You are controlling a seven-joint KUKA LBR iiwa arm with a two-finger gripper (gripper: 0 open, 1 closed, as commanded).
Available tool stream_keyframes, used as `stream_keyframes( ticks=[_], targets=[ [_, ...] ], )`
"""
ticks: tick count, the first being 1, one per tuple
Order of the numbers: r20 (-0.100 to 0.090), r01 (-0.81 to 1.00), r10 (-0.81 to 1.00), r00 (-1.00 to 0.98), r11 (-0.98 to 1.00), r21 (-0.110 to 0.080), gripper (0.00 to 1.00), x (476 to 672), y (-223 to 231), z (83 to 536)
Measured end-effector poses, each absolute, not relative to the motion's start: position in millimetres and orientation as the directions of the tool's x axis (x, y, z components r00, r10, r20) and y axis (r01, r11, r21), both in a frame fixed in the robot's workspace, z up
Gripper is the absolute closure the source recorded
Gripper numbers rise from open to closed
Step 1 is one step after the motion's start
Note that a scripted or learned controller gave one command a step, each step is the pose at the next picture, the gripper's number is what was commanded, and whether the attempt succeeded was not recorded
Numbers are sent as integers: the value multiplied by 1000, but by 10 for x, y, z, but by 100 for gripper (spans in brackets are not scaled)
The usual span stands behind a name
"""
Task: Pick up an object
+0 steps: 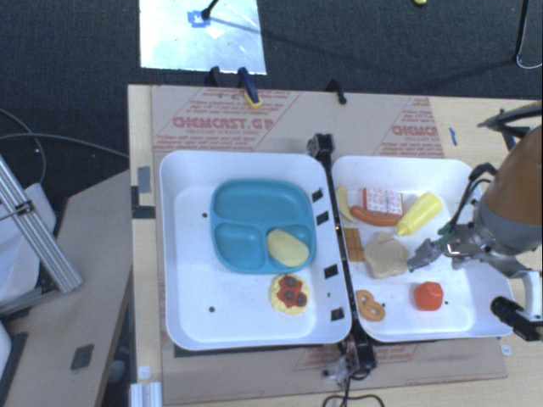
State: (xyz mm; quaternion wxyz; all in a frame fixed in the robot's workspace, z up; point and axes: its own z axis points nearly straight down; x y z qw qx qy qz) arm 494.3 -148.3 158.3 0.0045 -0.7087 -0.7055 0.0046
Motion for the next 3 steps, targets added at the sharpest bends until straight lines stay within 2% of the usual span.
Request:
stream_keyframes(
  ticks=[1, 2, 3],
  targets=[
    [-1, 1000, 1000, 1, -1, 0, 0, 4859, -1586, 810],
    [-2, 1000, 1000, -2, 2, 4, 100, 4877, -1582, 953],
    [-5, 1000, 1000, -9, 9, 15, 100, 5832, -1674, 1541]
  ],
)
